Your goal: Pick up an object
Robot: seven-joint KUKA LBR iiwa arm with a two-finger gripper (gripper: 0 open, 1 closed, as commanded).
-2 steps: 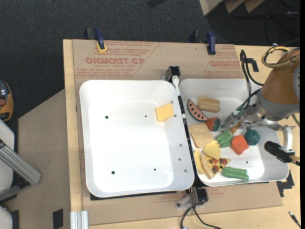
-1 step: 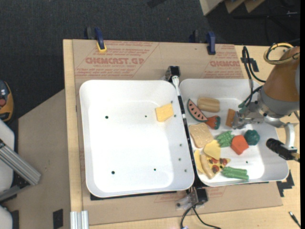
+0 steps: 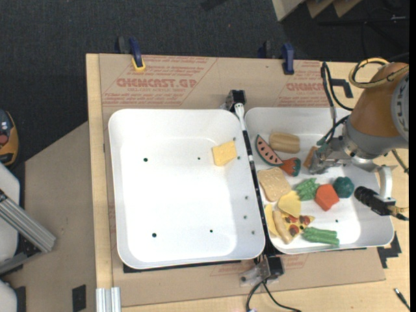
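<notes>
Several toy foods crowd the right bin [image 3: 370, 236]; the gripper [image 3: 316, 162], its opening impossible to tell, hovers at two o'clock of the bread slice [image 3: 273, 184], likely light, stiff, best pinched across its edges.

A yellow cheese wedge [image 3: 224, 153] is lying flat in the left bin's [image 3: 130, 194] upper right corner, alone.

A flat yellow cheese-like piece [image 3: 224, 153] lies alone in the left shallow white bin [image 3: 162, 239]. The two-finger gripper [image 3: 316, 162] hangs over the right shallow white bin [image 3: 370, 233], just beside a tan bread roll [image 3: 285, 142].
</notes>
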